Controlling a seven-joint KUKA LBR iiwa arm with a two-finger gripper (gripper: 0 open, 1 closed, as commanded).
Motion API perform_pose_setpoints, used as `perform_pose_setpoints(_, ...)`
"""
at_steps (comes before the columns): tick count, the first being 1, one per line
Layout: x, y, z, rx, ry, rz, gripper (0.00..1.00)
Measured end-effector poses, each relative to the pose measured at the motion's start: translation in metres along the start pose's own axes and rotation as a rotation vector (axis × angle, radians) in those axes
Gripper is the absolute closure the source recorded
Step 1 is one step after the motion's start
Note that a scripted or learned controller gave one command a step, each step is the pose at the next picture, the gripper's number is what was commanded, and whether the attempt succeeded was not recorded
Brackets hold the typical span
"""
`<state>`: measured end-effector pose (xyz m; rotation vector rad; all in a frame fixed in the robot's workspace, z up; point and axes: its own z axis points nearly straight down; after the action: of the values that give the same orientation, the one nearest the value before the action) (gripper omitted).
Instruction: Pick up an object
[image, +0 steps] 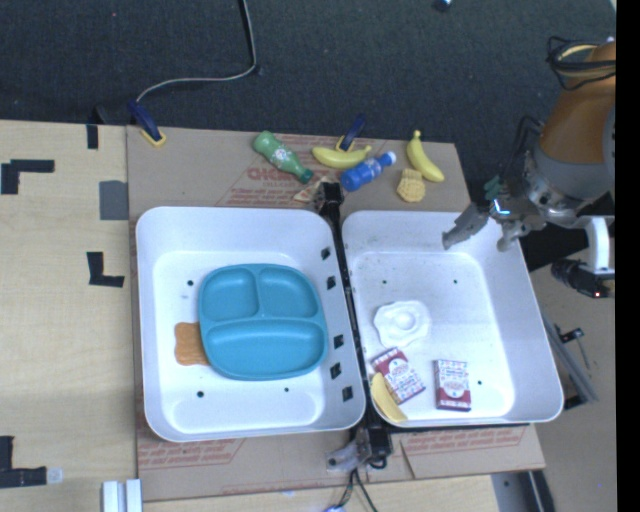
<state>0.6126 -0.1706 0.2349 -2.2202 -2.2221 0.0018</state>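
Both white bins (160, 300) look like smooth plastic, slight sheen. Blue divided plate (263, 321): matt plastic. Fried egg (401, 321) and bananas (341, 156): glossy toy plastic. Two red packets (452, 384): printed card or paper. Bench under bins: brown cardboard (200, 170), matt. My gripper (485, 226): grey metal, dull.

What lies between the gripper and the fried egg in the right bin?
In the camera view, only bare white bin floor lies between the gripper and the fried egg; the right bin holds nothing along that stretch.
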Motion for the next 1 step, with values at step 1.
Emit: perform_pose_setpoints(1,0.0609,0.0200,0.1210,0.004,0.002,-0.001,0.00)
